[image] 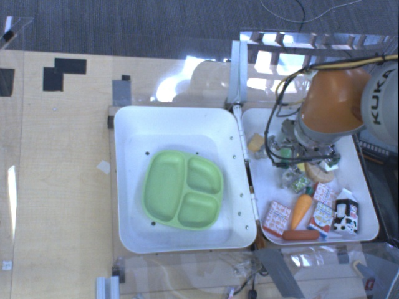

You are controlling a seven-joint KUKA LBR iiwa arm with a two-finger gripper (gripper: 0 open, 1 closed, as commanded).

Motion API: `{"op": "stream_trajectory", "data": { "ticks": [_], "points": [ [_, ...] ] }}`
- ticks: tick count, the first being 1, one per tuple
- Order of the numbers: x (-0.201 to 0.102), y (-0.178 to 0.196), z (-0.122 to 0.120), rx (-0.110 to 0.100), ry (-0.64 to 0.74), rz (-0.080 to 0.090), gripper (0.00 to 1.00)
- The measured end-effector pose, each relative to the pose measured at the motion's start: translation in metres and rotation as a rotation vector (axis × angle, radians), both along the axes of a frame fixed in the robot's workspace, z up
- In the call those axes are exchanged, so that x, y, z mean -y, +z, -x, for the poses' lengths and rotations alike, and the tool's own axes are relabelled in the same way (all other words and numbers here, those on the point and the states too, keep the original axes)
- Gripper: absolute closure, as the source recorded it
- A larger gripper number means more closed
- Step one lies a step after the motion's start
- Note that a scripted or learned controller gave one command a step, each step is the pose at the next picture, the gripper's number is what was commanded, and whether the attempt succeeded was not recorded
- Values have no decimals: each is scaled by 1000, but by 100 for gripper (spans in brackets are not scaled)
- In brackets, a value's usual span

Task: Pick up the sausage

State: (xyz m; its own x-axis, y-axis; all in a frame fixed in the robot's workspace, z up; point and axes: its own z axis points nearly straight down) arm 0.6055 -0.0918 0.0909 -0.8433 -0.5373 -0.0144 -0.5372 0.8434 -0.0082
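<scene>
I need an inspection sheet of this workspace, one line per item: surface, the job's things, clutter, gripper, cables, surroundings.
Surface: wooden bench bearing a left bin and a right bin, both white and shallow.
Job's things: sausage lies flat near the right bin's front edge, beside the carrot's tip; nothing grips it.
Clutter: green divided plate in the left bin; carrot, small cartons and a black-and-white carton in the right bin.
Gripper: gripper hangs over the right bin's middle, apart from the sausage; finger state hidden.
Cables: black cable loops beside the wrist; thin cable on the floor.
Surroundings: dark carpet; black tape marks on the bench.
</scene>
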Motion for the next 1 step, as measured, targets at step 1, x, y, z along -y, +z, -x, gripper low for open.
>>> {"op": "stream_trajectory", "data": {
  "ticks": [1],
  "points": [
    [0, 0, 0, 0, 0, 0, 0]
  ]
}}
